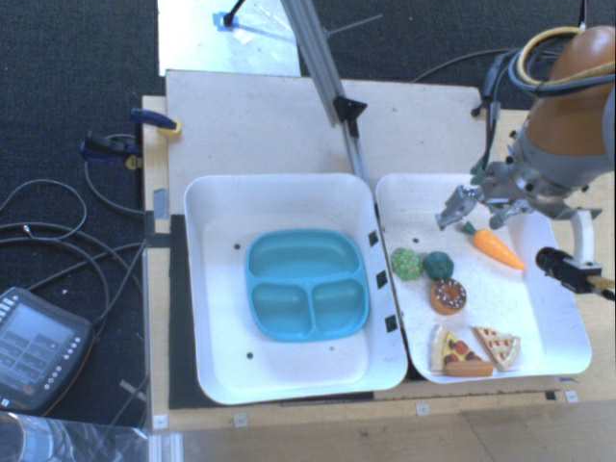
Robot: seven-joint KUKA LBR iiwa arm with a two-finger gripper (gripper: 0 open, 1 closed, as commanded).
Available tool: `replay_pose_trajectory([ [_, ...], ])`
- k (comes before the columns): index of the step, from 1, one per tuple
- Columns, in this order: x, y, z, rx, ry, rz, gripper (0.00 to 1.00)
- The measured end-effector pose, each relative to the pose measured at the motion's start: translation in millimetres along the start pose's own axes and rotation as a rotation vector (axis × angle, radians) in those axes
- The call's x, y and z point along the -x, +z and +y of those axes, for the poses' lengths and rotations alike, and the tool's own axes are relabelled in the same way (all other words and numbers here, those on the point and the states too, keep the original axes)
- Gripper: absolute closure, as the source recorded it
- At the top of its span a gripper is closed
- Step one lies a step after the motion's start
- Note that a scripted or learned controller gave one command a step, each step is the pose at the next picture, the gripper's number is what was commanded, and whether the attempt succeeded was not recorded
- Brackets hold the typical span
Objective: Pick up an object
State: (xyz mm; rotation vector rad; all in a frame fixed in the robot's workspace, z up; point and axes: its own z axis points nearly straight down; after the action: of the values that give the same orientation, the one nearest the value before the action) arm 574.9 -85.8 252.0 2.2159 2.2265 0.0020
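Toy carrot (499, 247) lies loose on the floor of the right bin (561, 340), upper part, orange body slanting down to the right w/ its green stub end at upper left. Gripper (478, 211) sits just above and left of that stub; 2 metal fingers (454, 208) are spread apart, nothing between them, 1 finger at far left over bare bin floor, the other close to the carrot's green end. Can't tell if either tip touches the bin floor.

Other toys in the same bin: light green broccoli piece (406, 264) and darker green one (439, 265) side by side near the bin's left wall, a brown donut (448, 296) w/ sprinkles just below the dark one, then a pizza slice (453, 352) and a waffle-like wedge (497, 346) next to each other at the bottom.

Left bin (218, 287) holds a teal 3-compartment plate (307, 284), roughly centred.

Arm's grey wrist w/ orange band (575, 75) comes in from upper right; a black part (566, 268) hangs over the right bin's right rim.

Off the bench: a handheld pendant w/ screen (34, 346) at lower left, cables on the dark carpet, a blue-and-yellow clamp (130, 133) on the bench's left edge. No writing or brand legible anywhere.
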Motion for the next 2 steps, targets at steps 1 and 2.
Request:
replay_pose_trajectory([
  [1,0,0,0,0.001,0.002,0.000,0.00],
  [2,-9,56,2,-0.005,0.004,0.000,0.00],
])
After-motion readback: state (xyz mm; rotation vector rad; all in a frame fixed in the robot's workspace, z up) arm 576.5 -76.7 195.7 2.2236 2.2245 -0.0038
